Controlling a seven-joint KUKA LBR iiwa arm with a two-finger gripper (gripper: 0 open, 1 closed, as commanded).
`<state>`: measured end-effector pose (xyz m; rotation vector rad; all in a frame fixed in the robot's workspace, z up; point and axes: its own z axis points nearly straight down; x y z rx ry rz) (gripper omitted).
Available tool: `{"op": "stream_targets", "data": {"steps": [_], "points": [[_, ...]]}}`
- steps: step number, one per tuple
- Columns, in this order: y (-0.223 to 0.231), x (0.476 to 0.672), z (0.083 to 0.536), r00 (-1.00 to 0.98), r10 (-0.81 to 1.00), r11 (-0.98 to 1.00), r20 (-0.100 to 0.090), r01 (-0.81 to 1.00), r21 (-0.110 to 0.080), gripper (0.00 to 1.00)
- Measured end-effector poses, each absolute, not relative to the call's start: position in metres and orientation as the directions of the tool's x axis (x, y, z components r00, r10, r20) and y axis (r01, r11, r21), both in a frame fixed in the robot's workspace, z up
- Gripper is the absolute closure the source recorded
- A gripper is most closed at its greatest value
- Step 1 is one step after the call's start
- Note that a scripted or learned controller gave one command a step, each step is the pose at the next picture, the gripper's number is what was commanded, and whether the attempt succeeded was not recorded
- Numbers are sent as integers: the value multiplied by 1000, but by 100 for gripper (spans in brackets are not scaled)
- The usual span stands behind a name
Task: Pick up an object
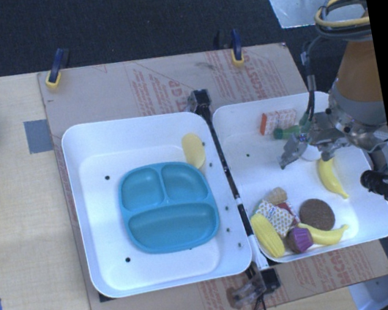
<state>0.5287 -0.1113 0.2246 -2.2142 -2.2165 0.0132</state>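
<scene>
I see the blue plate (168, 207) in the left bin (91, 206), a pale lemon (193, 149) by its right wall. In the right bin (371, 231), toy food crowds the near edge; a banana (331, 176) lies just beside my gripper (303, 148), jaws spread, empty.

Tool (303, 148) over right bin (242, 123), beside banana (331, 177).

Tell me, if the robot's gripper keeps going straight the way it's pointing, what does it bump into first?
Probably the bare white floor of the right bin. The gripper seems to point down and left, with nothing just ahead. Depth is hard to judge from above.
</scene>
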Motion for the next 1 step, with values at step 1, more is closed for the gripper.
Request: {"op": "stream_targets", "data": {"steps": [1], "points": [[-124, 542, 172, -5, 1000, 5, 0, 1000, -7, 0]]}}
